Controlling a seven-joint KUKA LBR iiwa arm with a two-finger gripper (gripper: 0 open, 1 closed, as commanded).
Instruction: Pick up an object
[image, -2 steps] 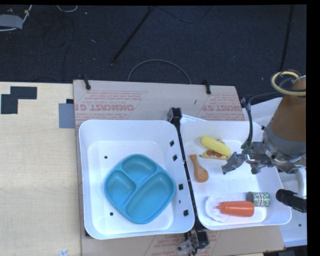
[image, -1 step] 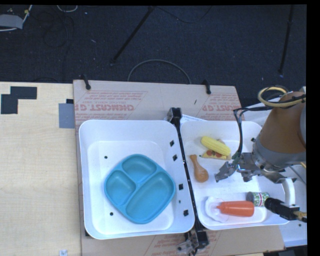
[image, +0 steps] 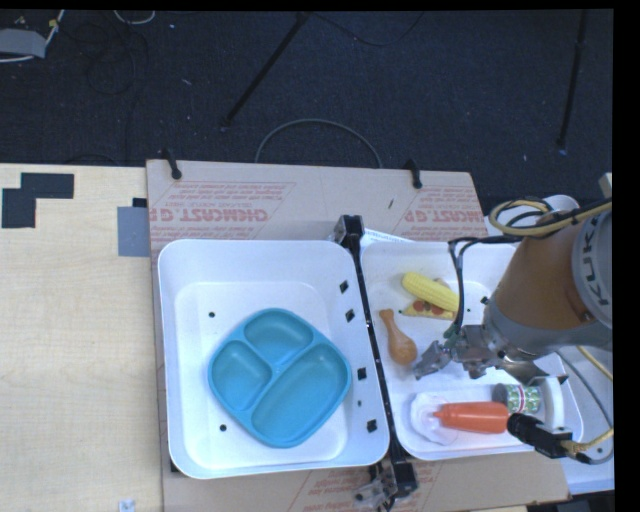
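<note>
Camera view: your gripper sits low in the right bin, centre-right of frame, fingers slightly parted with nothing between them. You're in the approach step, I'd say; no grasp yet. The nearest target is the drumstick, just left of the fingertips, brown, slim at the top and bulbous below, lying flat. Next you'll need to shift left and straddle it before closing. Corn lies above; a carrot below. The left bin holds a blue plate.
</note>
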